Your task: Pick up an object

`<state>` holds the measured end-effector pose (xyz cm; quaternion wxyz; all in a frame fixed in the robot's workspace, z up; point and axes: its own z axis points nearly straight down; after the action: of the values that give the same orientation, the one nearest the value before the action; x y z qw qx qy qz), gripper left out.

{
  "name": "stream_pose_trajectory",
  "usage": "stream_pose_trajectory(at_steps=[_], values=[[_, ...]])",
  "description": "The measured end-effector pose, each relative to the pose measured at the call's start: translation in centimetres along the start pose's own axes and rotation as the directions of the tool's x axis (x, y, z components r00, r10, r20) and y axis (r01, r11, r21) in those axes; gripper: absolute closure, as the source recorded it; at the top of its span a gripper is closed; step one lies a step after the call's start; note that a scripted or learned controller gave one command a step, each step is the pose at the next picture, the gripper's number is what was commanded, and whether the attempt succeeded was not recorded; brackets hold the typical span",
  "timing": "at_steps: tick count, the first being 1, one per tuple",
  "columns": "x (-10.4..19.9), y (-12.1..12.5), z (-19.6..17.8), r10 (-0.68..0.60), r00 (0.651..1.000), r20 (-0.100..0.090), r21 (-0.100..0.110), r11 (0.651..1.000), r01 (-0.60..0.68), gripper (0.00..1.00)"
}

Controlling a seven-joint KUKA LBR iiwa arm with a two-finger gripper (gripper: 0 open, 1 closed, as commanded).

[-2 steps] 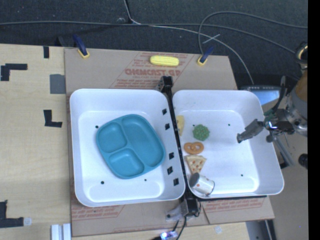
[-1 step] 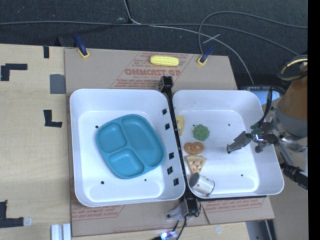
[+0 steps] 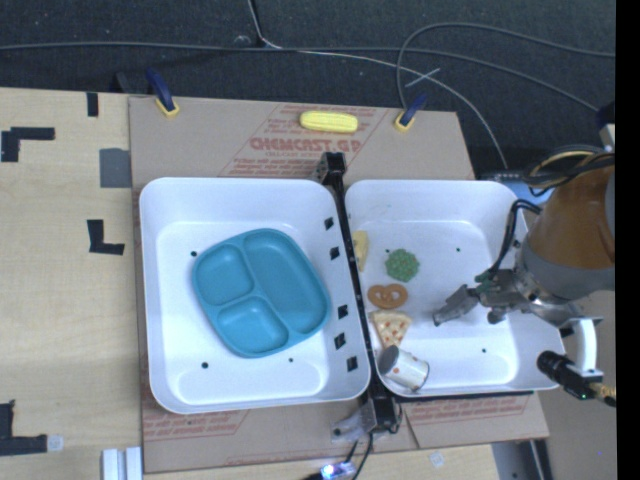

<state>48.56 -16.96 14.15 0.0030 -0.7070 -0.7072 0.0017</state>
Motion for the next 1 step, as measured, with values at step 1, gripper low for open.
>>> stream_pose_trajectory(at_steps=[1], values=[[0.08,-0.04,5.33,-0.001,1.0,0.001,-0.003,1.0,0.001,0.0]])
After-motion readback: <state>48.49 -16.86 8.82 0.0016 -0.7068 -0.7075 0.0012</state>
